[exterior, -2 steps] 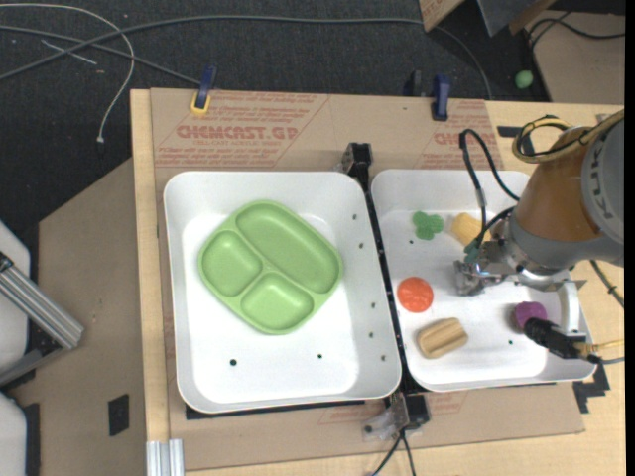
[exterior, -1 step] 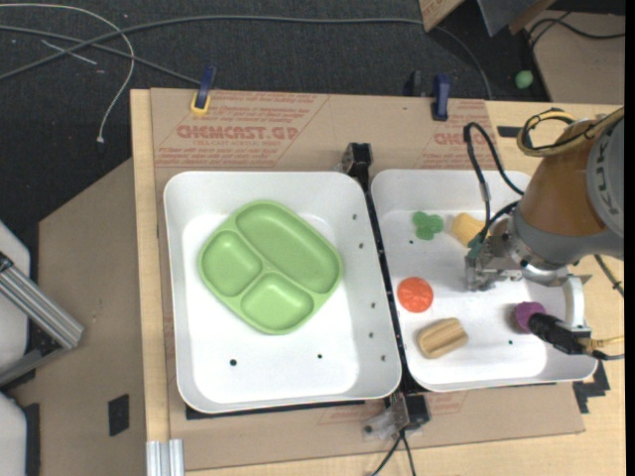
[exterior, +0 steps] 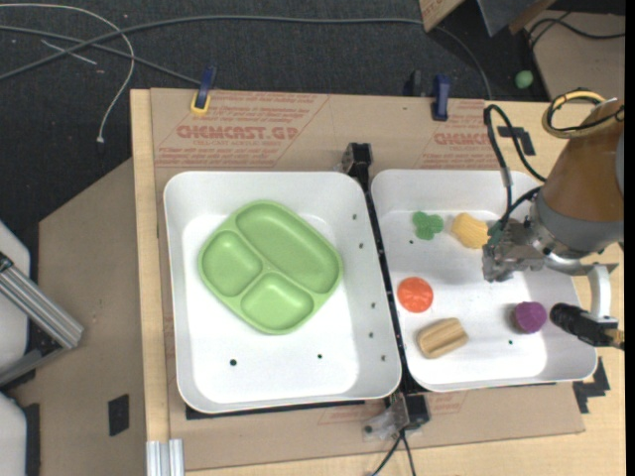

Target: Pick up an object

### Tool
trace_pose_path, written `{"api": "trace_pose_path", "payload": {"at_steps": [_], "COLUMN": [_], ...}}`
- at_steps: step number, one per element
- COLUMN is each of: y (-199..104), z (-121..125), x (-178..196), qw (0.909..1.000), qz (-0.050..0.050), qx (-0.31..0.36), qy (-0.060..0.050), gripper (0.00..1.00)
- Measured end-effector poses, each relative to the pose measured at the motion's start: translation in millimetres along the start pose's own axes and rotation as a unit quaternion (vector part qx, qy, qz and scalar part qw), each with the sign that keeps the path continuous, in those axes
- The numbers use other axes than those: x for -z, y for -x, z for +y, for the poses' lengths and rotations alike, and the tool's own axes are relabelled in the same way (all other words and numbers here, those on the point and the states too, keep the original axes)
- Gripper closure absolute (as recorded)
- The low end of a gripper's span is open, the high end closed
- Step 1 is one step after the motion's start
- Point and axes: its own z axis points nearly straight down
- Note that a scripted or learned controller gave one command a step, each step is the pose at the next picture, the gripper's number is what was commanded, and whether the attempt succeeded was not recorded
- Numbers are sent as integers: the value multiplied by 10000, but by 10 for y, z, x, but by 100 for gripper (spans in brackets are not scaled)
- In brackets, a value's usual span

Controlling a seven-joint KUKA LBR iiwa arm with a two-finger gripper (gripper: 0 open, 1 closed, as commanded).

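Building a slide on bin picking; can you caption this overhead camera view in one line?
Gripper hovers in the right bin among yellow, green, orange, tan and purple items.

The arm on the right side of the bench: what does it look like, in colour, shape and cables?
The arm is a thick rounded body, orange-brown above and grey below near the wrist. Black cables run along it, and a yellow cable loops by its top. The gripper is a small dark grey metal piece.
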Motion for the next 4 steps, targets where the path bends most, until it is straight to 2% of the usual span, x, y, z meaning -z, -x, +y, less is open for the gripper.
{"api": "trace_pose_path", "payload": {"at_steps": [1,2,4], "y": [3,-556,-1570], "z": [20,-77,86], "x": [542,633,726], "qw": [10000,10000,10000], "qz": [-3,24,18], "qx": [11,35,38], "qy": [14,-30,-14], "gripper": [100,100,100]}}
